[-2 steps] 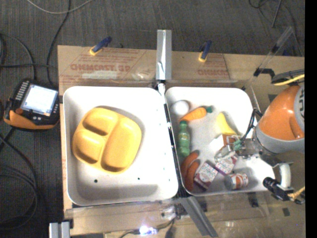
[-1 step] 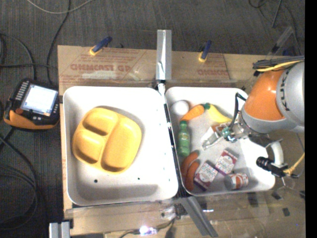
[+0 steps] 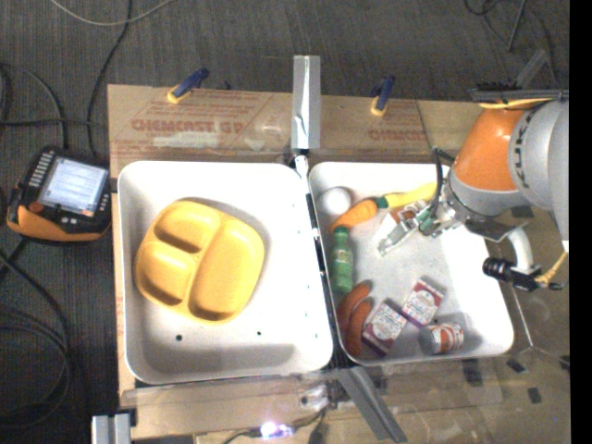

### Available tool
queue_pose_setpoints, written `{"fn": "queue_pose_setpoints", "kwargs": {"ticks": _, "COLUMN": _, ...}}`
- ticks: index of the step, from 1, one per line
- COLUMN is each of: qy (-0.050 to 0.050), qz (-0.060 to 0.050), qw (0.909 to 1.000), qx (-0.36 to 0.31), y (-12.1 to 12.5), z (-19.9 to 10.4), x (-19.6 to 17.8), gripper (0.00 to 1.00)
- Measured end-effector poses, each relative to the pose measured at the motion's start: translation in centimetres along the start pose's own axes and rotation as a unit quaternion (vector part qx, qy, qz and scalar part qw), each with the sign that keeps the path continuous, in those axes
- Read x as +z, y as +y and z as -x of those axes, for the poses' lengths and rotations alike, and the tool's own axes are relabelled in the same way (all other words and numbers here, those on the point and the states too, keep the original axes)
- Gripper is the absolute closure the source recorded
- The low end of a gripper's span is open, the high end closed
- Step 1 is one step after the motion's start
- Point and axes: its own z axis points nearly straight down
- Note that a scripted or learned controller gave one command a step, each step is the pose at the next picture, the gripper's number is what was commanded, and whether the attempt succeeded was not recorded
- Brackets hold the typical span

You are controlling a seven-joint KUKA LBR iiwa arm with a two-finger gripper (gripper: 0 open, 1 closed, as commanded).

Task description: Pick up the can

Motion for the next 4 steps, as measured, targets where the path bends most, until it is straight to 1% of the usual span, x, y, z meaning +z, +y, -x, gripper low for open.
{"fn": "queue_pose_setpoints", "kwargs": {"ticks": 1, "qy": -0.002, "qz": 0.003, "qw": 1.0000, "qx": 0.000, "y": 0.2, "z": 0.0, "x": -1.1, "gripper": 1.00}}
{"fn": "queue_pose_setpoints", "kwargs": {"ticks": 2, "qy": -0.002, "qz": 0.001, "qw": 1.0000, "qx": 0.000, "y": 0.1, "z": 0.0, "x": -1.0, "gripper": 0.00}}
{"fn": "queue_pose_setpoints", "kwargs": {"ticks": 3, "qy": 0.012, "qz": -0.017, "qw": 0.9997, "qx": 0.010, "y": 2.9, "z": 1.9, "x": 0.0, "gripper": 0.00}}
{"fn": "queue_pose_setpoints", "kwargs": {"ticks": 4, "qy": 0.007, "qz": -0.015, "qw": 0.9998, "qx": 0.009, "y": 3.1, "z": 2.0, "x": -0.9, "gripper": 1.00}}
